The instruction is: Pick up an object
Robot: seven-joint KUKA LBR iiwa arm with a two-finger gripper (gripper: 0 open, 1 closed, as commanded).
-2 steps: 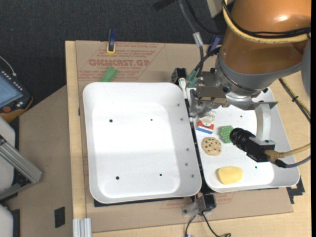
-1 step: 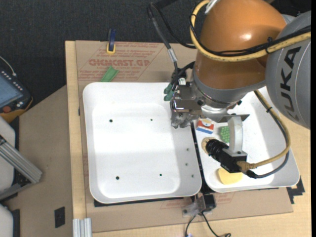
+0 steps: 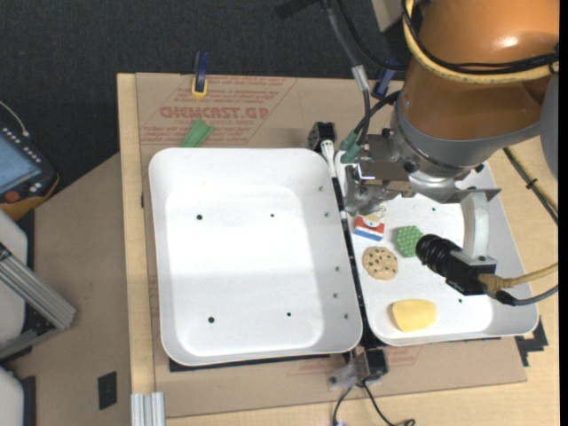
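I have the gripper [image 3: 366,204] low over the right bin [image 3: 475,327], above a red-and-blue packet [image 3: 369,230], placed to grab; its grip I can't tell.

Floor: dark, speckled carpet [image 3: 106,25] lies behind and to the left of the cardboard sheet.
Bench cover: a brown cardboard sheet [image 3: 257,105] with faded red print spreads across the bench.
Clamp: a blue and yellow clamp [image 3: 201,74] grips the cardboard sheet's far edge.
Tape: a green strip [image 3: 195,133] lies on the cardboard sheet just in front of the clamp.
Metal rail: a ribbed aluminium bar [image 3: 31,287] runs at a slant left of the cardboard sheet.
Device: a dark unit with a blue screen [image 3: 18,162] sits left of the cardboard sheet, beyond the rail.
Light: bright and even across the cardboard sheet.
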